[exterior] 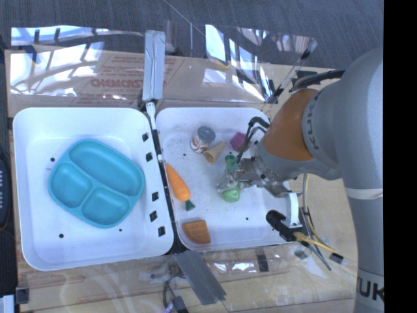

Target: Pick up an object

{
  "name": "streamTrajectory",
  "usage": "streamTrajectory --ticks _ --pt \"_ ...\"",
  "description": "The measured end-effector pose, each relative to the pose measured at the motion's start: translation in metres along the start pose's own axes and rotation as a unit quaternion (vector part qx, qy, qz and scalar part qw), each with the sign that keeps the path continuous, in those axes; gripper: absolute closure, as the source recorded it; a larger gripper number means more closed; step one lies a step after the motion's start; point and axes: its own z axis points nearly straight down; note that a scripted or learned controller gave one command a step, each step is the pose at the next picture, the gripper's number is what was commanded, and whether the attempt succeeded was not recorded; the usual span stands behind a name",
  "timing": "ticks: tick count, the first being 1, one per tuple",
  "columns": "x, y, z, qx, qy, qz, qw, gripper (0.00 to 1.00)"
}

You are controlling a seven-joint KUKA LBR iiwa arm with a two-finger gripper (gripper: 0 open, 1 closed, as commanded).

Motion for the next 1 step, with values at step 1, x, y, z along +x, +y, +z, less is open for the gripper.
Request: streamTrajectory --ticks 1 --pt "0.0536 0.0086 -0.0820 -0.003 0.000 0.078 0.9969 1.00"
